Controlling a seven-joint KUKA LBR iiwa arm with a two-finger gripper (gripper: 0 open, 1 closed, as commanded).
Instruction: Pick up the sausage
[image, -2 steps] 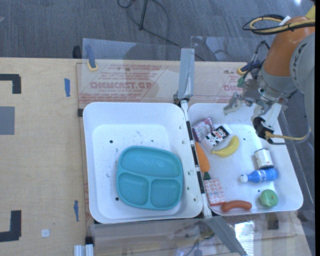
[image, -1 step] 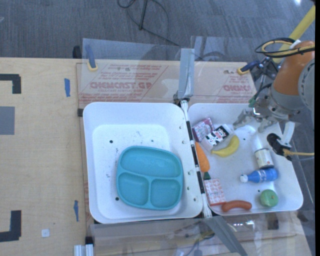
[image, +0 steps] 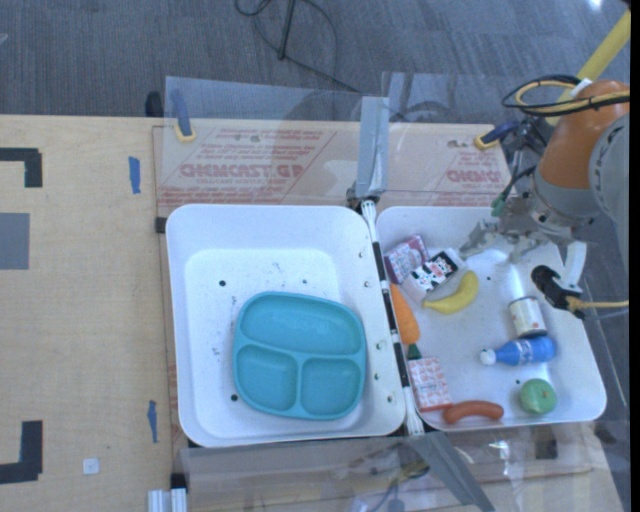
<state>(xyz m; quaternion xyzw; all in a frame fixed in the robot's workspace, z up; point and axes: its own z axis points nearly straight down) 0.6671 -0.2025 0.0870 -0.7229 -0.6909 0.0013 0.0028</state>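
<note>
Right bin (image: 590, 395): sausage (image: 473, 411) well below pincer (image: 497, 237).

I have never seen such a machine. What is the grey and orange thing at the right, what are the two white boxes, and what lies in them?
One camera looks down at a slant on a bench. The grey and orange thing is a robot arm; its gripper hangs over the far end of the right bin. That bin has a banana, a carrot, a blue bottle, a green apple and, by its near edge, the sausage, lying free. The left bin has a blue tray.
</note>
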